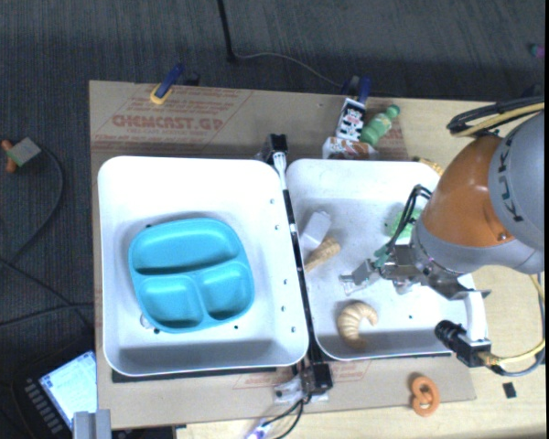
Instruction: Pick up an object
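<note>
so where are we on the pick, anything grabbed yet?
Done: the arm is over the right bin with the claw low among the items. In hand: nothing visible between its tips. The croissant lies on the bin floor just below the claw, the cone-shaped piece to its upper left. Left: closing on an object and lifting it.

Divided tray (191, 273) in left bin (119, 183), croissant (356, 319) in right bin (348, 179)

Tan counter (201, 117) mid-frame, two white bins (119, 245) side by side, small orange ring (425, 393) lower right, green-capped bottle (377, 126) at top.
</note>
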`<action>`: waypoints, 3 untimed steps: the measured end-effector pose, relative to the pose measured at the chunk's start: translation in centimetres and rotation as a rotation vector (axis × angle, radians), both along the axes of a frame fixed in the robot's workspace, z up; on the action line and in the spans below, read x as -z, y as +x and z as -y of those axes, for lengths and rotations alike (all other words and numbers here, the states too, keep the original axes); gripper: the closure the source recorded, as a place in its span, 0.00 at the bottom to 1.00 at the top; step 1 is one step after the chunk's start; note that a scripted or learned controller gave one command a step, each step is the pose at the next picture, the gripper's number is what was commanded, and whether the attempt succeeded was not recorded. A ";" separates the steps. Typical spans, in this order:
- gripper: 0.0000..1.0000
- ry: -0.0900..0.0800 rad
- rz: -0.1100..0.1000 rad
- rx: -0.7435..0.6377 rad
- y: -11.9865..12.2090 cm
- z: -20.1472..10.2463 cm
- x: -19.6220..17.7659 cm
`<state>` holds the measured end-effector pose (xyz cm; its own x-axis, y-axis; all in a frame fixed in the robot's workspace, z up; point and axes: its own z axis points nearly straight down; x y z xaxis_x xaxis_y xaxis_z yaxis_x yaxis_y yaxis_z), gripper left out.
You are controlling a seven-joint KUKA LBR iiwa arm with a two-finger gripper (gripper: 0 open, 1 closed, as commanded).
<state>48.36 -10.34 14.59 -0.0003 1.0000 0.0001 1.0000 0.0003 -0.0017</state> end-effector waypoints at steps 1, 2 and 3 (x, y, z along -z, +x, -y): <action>0.00 -0.001 0.004 0.002 0.1 -0.7 5.9; 1.00 -0.007 0.010 0.004 0.2 -0.5 4.8; 1.00 -0.003 0.003 0.001 4.5 7.5 0.3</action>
<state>52.90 -17.87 14.32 0.0009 1.0000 -0.0026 1.0000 -0.0009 0.0010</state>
